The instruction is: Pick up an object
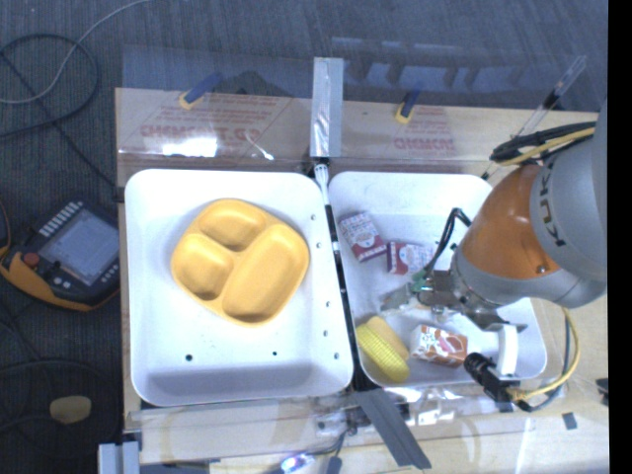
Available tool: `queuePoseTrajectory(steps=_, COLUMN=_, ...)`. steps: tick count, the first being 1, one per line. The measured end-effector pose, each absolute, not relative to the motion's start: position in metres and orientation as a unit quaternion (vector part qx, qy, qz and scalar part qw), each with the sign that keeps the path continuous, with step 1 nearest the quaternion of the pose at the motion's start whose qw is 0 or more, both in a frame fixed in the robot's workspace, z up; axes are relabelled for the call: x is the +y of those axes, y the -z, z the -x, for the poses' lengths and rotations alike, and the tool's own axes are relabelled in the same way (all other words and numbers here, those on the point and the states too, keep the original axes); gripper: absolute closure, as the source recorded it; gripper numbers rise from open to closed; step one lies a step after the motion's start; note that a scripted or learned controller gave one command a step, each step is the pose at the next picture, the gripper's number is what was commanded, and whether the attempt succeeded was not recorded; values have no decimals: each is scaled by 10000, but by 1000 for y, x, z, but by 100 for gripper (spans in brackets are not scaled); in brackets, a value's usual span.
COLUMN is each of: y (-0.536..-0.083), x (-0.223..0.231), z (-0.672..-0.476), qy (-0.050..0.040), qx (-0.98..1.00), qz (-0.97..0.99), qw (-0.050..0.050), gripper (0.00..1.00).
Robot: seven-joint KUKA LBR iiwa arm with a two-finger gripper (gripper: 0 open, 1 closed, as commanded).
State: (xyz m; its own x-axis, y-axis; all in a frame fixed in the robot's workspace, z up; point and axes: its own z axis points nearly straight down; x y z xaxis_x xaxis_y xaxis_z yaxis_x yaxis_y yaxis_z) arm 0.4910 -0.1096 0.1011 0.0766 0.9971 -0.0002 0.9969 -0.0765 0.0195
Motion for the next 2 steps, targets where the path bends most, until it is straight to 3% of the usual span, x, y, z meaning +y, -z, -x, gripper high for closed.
queuePoseTrajectory(steps=1, y=-99, x=-113, z=-554, qy=19, qx=6359, qz=-7718, qw=-5, gripper=0)
queuePoseTrajectory(steps=2, y=-90, x=-97, z=-615, qy=-21, qx=6624, qz=-7491, qw=45, gripper=0)
